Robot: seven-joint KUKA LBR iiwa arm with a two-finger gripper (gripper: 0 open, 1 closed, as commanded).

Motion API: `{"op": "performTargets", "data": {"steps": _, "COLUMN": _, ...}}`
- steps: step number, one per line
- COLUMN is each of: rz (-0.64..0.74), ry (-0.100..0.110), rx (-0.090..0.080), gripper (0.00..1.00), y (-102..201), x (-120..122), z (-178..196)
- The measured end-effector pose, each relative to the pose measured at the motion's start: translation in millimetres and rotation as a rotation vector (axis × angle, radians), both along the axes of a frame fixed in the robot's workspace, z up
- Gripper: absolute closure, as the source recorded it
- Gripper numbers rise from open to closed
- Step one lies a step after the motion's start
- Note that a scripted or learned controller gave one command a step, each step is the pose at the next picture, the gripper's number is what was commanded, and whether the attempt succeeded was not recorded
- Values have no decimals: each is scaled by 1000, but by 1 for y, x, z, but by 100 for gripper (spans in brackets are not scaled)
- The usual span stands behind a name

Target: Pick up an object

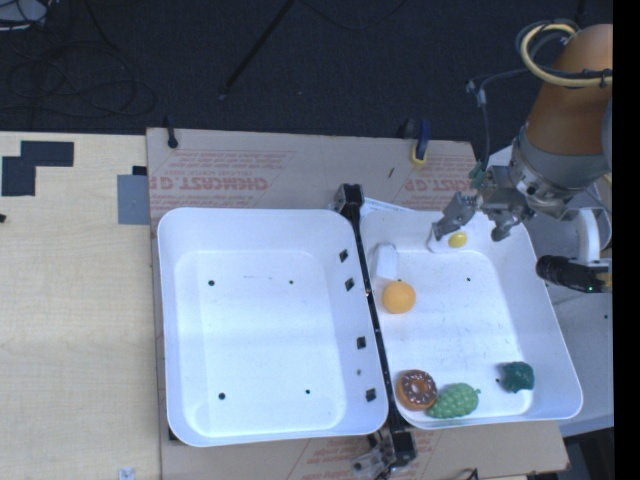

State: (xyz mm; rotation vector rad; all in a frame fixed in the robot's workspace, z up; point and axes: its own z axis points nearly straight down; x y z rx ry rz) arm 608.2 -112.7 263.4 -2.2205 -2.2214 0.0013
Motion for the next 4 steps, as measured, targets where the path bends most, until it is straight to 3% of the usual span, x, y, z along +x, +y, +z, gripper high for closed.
{"op": "performTargets", "data": {"steps": 1, "rz": 1, "ry": -17, "rx": -4, "gripper": 0, "y": -9, "x": -19, "z": 156}}
{"op": "performTargets", "data": {"steps": 2, "rz": -2, "ry": 4, "rx": -1, "gripper": 0, "y": -40, "x": 35, "z": 54}}
{"op": "performTargets", "data": {"steps": 3, "rz": 7, "ry": -7, "rx": 0, "gripper": 0, "y": 32, "x": 37, "z": 131}}
{"op": "performTargets", "data": {"steps": 4, "rz": 8, "ry": -4, "rx": 2, "gripper": 0, "y": 112, "x": 36, "z": 181}}
